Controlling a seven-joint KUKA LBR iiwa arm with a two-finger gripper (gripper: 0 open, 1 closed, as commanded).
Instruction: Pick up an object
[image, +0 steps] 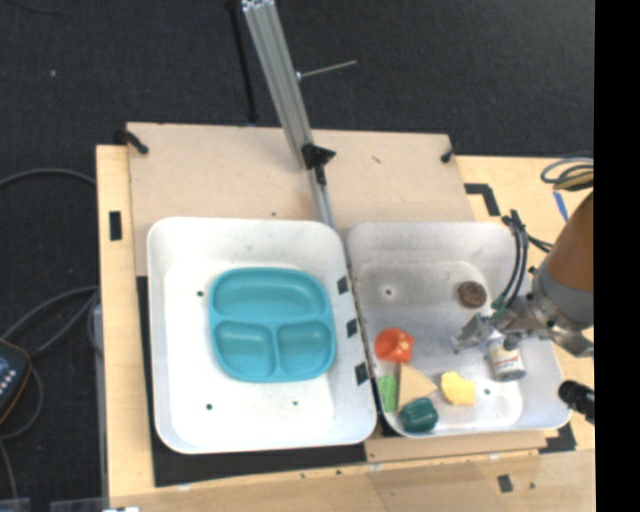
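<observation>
My gripper (495, 345) hangs low over the right part of the right bin (420, 250), and the grey arm with its orange band (572, 262) reaches in from the right. Loose objects lie in this bin. A brown round piece (471, 294) sits just up and left of the gripper. A yellow lump (459, 388) lies just below and left of it. Further left are an orange-red object (394, 345), a beige wedge (416, 382), a light green piece (388, 392) and a dark green object (419, 414).
The left bin (175, 330) holds a teal divided plate (270, 323). A slanted metal bar (285, 90) runs from the top down to the gap between the bins. Cables (520, 255) hang beside the wrist.
</observation>
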